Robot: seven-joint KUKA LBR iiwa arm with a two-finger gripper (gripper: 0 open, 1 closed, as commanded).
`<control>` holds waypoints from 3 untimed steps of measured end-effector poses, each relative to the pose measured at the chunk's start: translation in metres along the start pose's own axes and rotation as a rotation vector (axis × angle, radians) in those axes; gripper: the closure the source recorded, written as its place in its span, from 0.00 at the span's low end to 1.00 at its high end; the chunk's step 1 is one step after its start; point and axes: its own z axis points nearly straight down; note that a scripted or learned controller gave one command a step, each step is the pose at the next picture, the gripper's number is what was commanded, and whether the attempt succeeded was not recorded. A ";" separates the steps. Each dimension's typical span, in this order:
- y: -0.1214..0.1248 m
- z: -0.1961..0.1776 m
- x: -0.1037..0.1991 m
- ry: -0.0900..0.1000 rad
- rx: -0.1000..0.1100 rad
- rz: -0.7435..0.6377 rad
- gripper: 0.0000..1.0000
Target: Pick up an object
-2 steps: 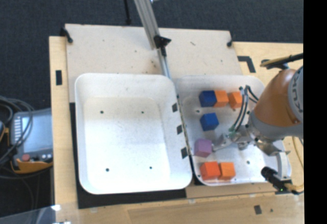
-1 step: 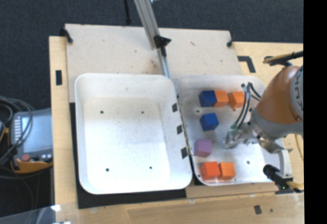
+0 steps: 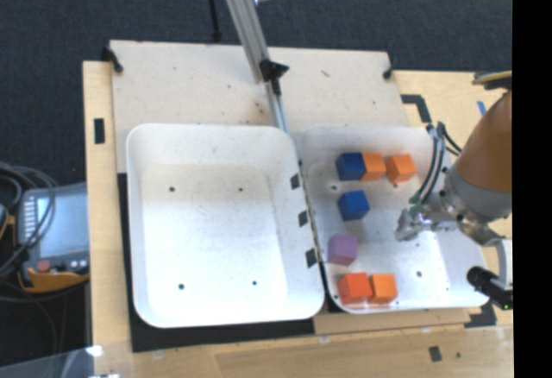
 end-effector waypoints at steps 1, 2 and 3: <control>0.002 -0.043 -0.001 0.000 0.000 -0.007 1.00; 0.033 -0.041 0.044 0.003 0.005 -0.011 1.00; 0.056 -0.045 0.082 0.003 0.005 -0.010 1.00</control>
